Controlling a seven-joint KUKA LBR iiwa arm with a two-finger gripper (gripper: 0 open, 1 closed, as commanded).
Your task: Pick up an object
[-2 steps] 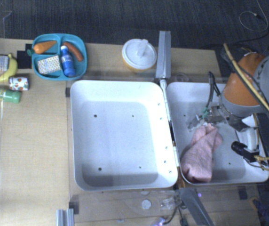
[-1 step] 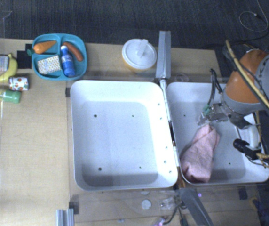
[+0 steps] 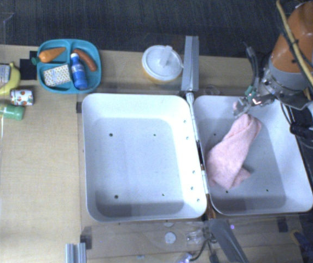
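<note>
item: pink towel [image 3: 232, 153], crumpled, lying in the right bin [image 3: 299, 201]; its upper corner rises to the gripper [image 3: 248, 104]. gripper state: closed on that corner, cloth visibly pinched. left bin [image 3: 140, 212]: bare. handling note: lift straight and slowly; a thin corner pinch may slip, so the trailing cloth should clear the bin wall before travel.

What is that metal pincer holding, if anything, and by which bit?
The pincer grips the soft pink cloth by its top corner; the cloth's upper end is drawn up to it, and the rest trails down across the right white bin.
</note>
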